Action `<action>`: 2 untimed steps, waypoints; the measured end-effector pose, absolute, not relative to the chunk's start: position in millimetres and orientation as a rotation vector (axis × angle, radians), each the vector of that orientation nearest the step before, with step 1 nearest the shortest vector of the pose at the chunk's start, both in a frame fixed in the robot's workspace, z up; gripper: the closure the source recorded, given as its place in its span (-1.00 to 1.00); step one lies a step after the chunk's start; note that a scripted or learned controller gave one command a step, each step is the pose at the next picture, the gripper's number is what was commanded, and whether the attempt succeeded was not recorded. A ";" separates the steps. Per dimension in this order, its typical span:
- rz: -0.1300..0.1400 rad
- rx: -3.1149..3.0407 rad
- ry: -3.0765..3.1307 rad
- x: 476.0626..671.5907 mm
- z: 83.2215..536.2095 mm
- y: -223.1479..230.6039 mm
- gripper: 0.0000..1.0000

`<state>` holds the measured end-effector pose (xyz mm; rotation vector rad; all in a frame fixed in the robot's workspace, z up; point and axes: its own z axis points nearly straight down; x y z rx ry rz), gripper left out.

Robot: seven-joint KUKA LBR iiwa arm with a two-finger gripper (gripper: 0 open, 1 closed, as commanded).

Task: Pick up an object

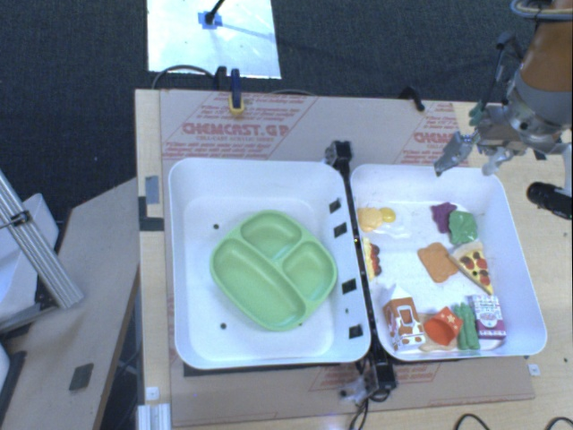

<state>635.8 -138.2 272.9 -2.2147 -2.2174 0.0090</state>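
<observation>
We see two shallow white bins side by side on the counter (269, 128). The left bin (192, 204) holds one thing, a green divided plate (273, 270) with three compartments, lying flat near the bin's middle.

The right bin (519, 267) holds a scatter of toy foods. Taking the toy pizza slice (473, 265) as our landmark: a toast-coloured slice of bread (437, 262) lies just to its left, a green leafy piece (463, 227) just above it, and a purple piece (442, 212) touches that green one's upper left. A yellow piece (376, 218) sits well to the left, near the bin's divider, with a small red and yellow item (371, 260) below it against the same wall. Below the slice, along the bin's near edge, we find a small carton with an orange picture (403, 322), an orange piece (441, 328), a green vegetable (467, 325) and a pink and white carton (488, 317), packed close together.

The pizza slice's long axis runs diagonally, its tip toward the lower right and its crust toward the upper left.

The counter is pale wood topped with a printed cardboard sheet (242, 119). Beyond it lie dark carpet (72, 43) and a shiny square plate (213, 25).

The end effector (472, 152) hangs above the right bin's far right corner, well above the slice, its two fingers spread wide with nothing between them.
</observation>
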 end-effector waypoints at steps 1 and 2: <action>-0.002 -2.219 -2.226 637.6 280.2 -137.9 -1.00; 0.002 -2.219 -2.222 639.1 217.8 -137.6 -1.00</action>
